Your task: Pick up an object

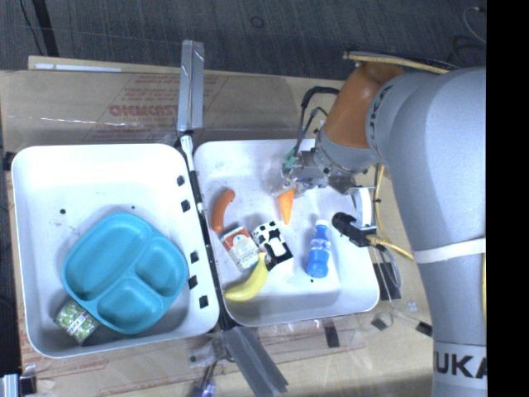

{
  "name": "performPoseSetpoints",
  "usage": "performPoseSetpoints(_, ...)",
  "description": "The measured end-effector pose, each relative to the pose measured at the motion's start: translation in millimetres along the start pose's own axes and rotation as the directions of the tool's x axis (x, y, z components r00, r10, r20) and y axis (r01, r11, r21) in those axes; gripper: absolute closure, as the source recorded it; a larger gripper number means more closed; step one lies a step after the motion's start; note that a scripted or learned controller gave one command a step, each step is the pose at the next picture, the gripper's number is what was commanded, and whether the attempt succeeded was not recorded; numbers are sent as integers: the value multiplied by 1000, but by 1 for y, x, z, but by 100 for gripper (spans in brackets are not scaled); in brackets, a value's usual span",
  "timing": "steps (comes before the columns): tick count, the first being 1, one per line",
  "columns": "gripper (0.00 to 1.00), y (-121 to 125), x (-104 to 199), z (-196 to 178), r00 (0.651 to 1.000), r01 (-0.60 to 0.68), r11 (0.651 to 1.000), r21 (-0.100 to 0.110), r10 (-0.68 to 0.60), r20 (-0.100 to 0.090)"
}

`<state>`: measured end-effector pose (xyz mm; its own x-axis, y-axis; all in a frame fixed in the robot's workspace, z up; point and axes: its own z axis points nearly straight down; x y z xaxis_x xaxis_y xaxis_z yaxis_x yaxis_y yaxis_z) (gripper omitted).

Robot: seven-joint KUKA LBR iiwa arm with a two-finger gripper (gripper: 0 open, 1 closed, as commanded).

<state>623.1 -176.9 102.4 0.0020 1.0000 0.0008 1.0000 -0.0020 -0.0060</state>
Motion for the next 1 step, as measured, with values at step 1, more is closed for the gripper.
performPoseSetpoints(1, 100, -14, -5, -123, 993, 118, 993, -5, -118, 2)
